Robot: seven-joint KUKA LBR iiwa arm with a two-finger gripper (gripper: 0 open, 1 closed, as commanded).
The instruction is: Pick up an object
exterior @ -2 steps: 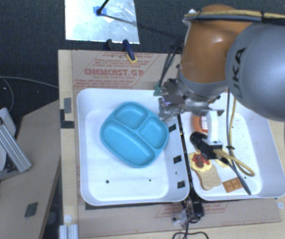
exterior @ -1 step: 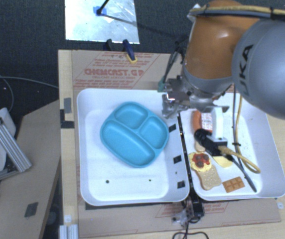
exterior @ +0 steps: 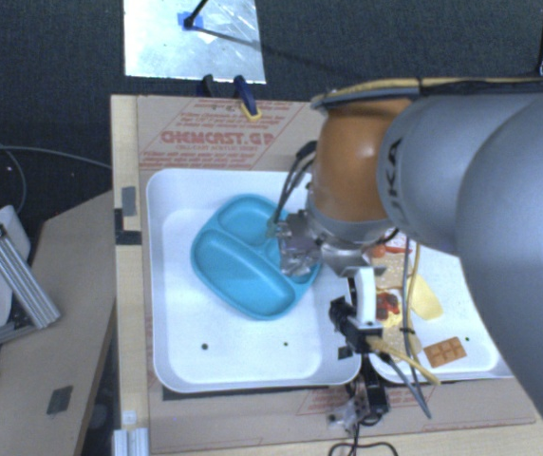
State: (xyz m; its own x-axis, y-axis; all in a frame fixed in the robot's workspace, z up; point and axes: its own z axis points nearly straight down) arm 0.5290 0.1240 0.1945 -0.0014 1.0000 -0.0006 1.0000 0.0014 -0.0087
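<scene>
Over the bench's two white bins, my grey arm [exterior: 499,217] fills the 3 o'clock side of the camera view, its orange band [exterior: 357,164] sitting just above the wrist near the centre. The left bin [exterior: 186,350] lies below and toward 9 o'clock of my wrist; the right bin [exterior: 476,354] shows past my arm toward 4 o'clock. A brown cardboard sheet [exterior: 215,131] printed with red lettering lies under the bins and shows at 12 o'clock of the left one, and beyond it, at the top of the view, a shiny silver sheet [exterior: 194,27] lies on the dark floor. The task's thing here is a blue divided tray [exterior: 238,255], lying flat in the upper middle of the left bin, its far right edge under my wrist. My pincer [exterior: 295,255] is down at that right edge of the tray, at about 3 o'clock of it; I cannot tell from this angle how it stands, nor whether it has anything. In the right bin, toward 5 o'clock of my wrist, lie a pale yellow piece [exterior: 425,297], a small brown waffle-like square [exterior: 444,351] and a red-and-white packet [exterior: 385,302], close together. Black cables and a bracket [exterior: 352,326] hang at the seam between the two bins.
</scene>
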